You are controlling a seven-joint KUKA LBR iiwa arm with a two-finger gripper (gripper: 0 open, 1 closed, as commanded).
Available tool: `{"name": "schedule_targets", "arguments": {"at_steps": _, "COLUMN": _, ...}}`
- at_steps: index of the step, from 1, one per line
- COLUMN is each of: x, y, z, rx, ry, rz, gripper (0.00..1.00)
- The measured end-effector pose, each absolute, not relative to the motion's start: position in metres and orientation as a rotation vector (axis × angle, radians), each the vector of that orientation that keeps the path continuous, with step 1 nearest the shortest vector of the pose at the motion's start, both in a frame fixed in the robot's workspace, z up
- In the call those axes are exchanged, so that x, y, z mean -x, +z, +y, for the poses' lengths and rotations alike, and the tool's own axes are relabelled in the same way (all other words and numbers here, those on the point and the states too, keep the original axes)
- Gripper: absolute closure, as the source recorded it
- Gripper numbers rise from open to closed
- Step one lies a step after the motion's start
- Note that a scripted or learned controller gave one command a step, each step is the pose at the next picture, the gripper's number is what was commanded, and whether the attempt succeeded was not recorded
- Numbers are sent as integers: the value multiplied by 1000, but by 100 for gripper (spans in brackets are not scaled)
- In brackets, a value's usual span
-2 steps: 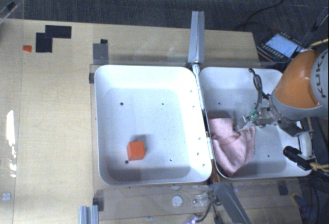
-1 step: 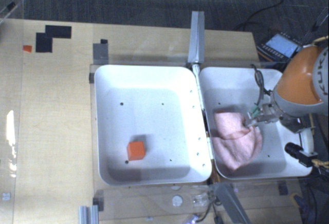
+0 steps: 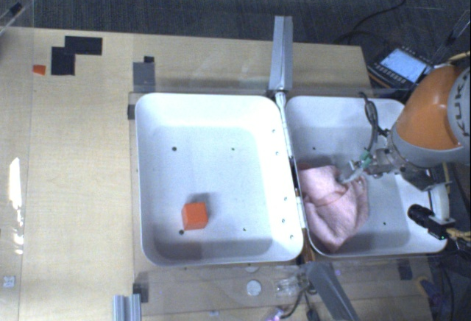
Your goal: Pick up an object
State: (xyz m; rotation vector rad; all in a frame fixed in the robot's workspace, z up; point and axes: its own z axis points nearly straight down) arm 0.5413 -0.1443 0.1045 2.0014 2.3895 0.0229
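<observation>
Two shallow white plastic bins are sitting side by side on your pale wooden bench (image 3: 73, 187), and you are looking down on both at a slant. Lying in the left bin (image 3: 213, 113), toward its near left part, is a small orange cube (image 3: 195, 216), resting flat on the bin floor and well apart from everything else. Occupying the right bin (image 3: 324, 115) is a crumpled pale pink cloth (image 3: 329, 209), bunched against that bin's left wall and spreading down toward the near edge. You are seeing the grey arm with its orange band (image 3: 434, 121) reaching in from the right and hanging over the right bin, with the two-finger gripper (image 3: 356, 171) pointing left and down at the upper right edge of the pink cloth. Its tips are touching or just meeting the fabric there, where a fold is rising toward them, but you cannot tell how the hand is set or whether any cloth is caught in it, because the metal parts are blurring together at this size. A grey metal post (image 3: 282, 54) is standing at the far end of the seam between the two bins, and black blocks (image 3: 73, 53) are lying on the bench at the far left, with a tiny orange mark (image 3: 39, 70) just beside them.
</observation>
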Motion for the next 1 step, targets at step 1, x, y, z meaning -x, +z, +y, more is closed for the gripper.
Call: {"name": "schedule_targets", "arguments": {"at_steps": 1, "x": -544, "y": 117, "z": -143, "rx": -1995, "ry": 30, "rz": 2386, "gripper": 100}}
